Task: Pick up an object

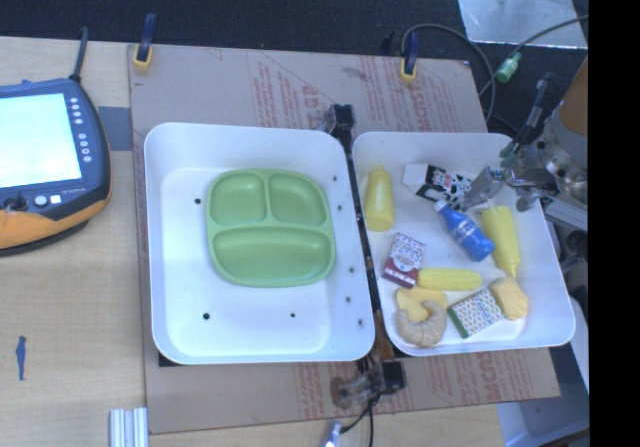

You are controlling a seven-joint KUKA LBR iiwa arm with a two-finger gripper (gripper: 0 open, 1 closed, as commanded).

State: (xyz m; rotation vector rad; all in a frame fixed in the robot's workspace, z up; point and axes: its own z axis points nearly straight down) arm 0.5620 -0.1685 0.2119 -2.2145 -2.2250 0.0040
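Gripper (497,178) is being seen at the right edge of the right bin (560,330), hanging low over its upper right corner; whether it is spread or closed cannot be told, since the metal parts are blurring together there. Nothing is being shown clamped in it. Grey arm is being seen coming in from the right behind it.

Right bin is being crowded with objects. Blue bottle (467,232) is being seen lying tilted just below and left of the gripper, near it, contact unclear. Yellow banana-like piece (502,238) is lying just beside the blue bottle on its right. Black-and-white carton (440,182) is lying left of the gripper, near the bin's top wall. Yellow bottle (378,198) is lying along the left wall. Red-and-white packet (405,258) is sitting below it. Corn cob (449,279) is lying across the middle, beside the packet. Tan pretzel-like piece (421,322) is resting at the bottom left, with a green-and-white box (474,313) and a yellow chunk (510,299) to its right.

Left bin (170,335) is being occupied by a green divided plate (269,227), flat, roughly centred. Tablet pendant (45,157) is lying on the bench, well apart, at far left.
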